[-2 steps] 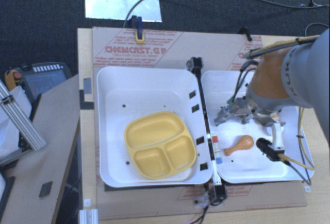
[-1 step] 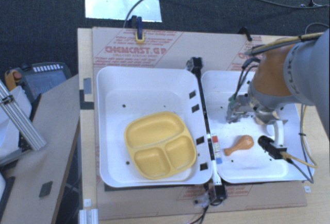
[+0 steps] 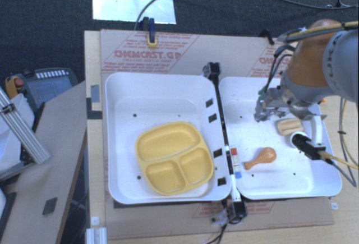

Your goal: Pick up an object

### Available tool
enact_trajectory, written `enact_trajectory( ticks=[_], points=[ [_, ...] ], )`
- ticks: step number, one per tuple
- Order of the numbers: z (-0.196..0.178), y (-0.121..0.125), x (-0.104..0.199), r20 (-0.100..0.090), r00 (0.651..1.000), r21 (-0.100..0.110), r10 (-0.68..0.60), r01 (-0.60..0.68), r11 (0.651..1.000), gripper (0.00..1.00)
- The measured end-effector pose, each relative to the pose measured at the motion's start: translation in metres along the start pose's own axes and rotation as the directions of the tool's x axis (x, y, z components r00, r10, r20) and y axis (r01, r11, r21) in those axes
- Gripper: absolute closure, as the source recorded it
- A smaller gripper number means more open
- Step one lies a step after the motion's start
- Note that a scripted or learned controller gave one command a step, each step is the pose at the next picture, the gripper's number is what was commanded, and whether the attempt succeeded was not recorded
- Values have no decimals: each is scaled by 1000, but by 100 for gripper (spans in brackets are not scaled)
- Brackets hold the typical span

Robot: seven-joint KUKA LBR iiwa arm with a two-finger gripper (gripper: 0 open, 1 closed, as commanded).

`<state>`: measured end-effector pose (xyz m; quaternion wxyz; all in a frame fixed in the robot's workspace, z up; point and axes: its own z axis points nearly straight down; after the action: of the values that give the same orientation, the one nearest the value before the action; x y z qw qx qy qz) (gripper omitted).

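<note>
Progress: nothing lifted yet | gripper (image 3: pixel 265 109) over right bin (image 3: pixel 291 181), grip state you cannot tell | beige block (image 3: pixel 289 125) just beside it, orange drumstick (image 3: pixel 261 157) near | grasp and lift remain

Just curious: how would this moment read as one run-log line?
gripper over right bin | toy drumstick, beige block in right bin | yellow tray in left bin

a yellow divided tray (image 3: pixel 174 157) crowds the near half of the left bin (image 3: pixel 157 97), its far half bare floor. in the right bin (image 3: pixel 280 184) the gripper (image 3: pixel 263 113) hangs mid-bin, a tan block (image 3: pixel 289 125) just beside it and a wooden club-shaped piece (image 3: pixel 261 157) nearer; the near strip lies open.
</note>
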<state>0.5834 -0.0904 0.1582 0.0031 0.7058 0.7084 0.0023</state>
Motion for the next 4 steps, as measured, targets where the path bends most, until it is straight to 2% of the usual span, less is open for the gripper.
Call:
enact_trajectory(
  ticks=[2, 4],
  points=[
    [-94, 1, -7, 0, 1000, 1, 0, 0, 1000, 100],
    [-89, -5, 113, -4, 1000, 6, -6, 7, 1000, 100]
  ],
)
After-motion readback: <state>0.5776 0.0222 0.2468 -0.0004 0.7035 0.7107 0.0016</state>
